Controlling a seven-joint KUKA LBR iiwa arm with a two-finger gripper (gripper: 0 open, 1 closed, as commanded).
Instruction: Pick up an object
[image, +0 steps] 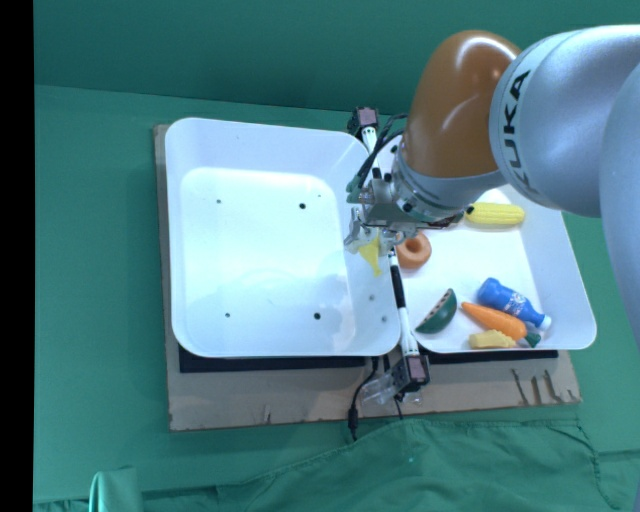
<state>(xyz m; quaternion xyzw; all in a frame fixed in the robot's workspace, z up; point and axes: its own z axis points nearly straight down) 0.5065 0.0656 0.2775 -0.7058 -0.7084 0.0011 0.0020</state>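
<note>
My gripper (370, 238) hangs over the divide between the two white bins, under the arm's orange band. A small yellow object (372, 256) sits between its fingers, dangling above the left bin's right wall. The right bin (578, 300) holds an orange doughnut (413, 250) just right of the gripper, a corn cob (495, 214), a watermelon slice (437, 312), a blue bottle (510, 302), a carrot (493, 319) and a small yellow piece (490, 341).
The left bin (178, 200) lies directly left of the gripper. Both bins rest on a cardboard sheet (260, 400) over green cloth. A clamp with a cable (400, 375) sits at the front between the bins, and another clamp (365, 122) at the back.
</note>
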